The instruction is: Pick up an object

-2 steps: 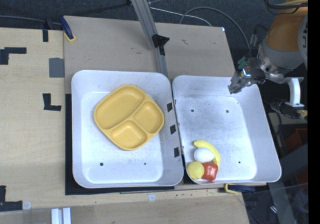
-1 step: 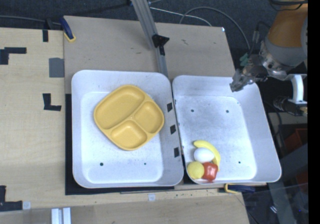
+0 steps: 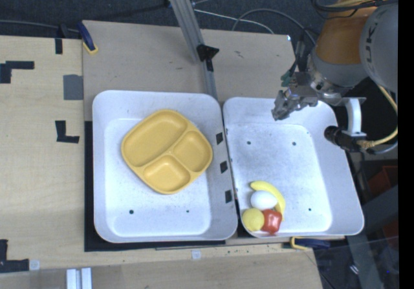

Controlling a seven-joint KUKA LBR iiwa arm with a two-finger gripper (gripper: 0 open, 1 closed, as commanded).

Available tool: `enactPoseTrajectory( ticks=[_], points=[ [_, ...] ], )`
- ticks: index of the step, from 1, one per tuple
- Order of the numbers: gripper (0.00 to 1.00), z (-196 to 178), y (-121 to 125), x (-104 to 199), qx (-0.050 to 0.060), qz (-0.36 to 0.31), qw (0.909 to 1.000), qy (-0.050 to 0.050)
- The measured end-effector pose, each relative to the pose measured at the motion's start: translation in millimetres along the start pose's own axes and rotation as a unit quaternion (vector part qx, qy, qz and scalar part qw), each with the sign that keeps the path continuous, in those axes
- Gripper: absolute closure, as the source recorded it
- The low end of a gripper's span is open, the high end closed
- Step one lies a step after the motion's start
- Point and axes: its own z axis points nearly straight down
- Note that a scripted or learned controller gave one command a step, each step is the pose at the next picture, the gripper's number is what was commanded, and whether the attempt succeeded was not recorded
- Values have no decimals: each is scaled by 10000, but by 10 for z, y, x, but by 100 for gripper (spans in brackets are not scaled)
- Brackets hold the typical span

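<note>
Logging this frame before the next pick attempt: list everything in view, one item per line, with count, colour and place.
bins: 2, white, side by side on the bench
divided plate: 1, yellow, three compartments, in the left bin
banana: 1, yellow, near front edge of the right bin, curving around the egg
egg: 1, white, right bin, against the banana
round fruit: 1, yellow, right bin, just in front of the egg
small red object: 1, red, right bin, beside the round fruit; too small to identify
metal pole: 1, grey, slanting over the bench behind the bins
clamp: 1, blue and yellow, at the bench's far left corner
arm: 1, grey with orange band, at right
gripper: 1, dark, over the far edge of the right bin
</note>
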Motion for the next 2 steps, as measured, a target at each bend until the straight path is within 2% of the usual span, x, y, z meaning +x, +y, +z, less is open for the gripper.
enactPoseTrajectory(
  ticks=[2],
  points=[
    [100, 225, -251, 1077, 11, 1, 10000, -1]
  ],
)
